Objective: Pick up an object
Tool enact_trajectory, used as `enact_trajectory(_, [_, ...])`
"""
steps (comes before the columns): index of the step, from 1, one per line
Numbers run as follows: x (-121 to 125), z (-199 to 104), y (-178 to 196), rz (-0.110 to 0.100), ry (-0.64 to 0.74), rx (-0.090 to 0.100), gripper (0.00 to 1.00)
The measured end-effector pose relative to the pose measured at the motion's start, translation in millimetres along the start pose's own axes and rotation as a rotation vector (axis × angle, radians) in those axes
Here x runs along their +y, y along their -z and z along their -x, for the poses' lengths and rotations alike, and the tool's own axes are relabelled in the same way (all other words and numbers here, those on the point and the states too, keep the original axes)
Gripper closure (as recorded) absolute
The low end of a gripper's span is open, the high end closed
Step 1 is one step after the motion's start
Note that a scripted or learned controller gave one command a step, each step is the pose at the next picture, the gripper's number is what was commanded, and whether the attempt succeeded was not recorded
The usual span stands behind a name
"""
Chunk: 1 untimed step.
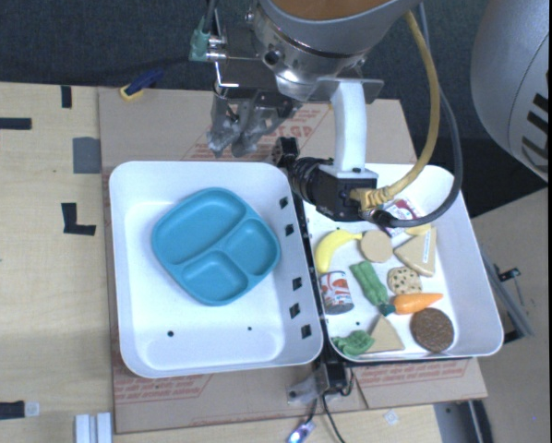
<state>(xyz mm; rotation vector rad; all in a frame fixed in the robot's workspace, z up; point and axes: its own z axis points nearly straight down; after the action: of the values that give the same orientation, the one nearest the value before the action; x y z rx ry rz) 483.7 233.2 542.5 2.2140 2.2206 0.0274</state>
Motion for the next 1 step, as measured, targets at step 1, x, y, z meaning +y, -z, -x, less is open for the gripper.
enact_trajectory(1, [-4.0,50.4,-148.1,-0.033,-0.006,-0.016,1.00])
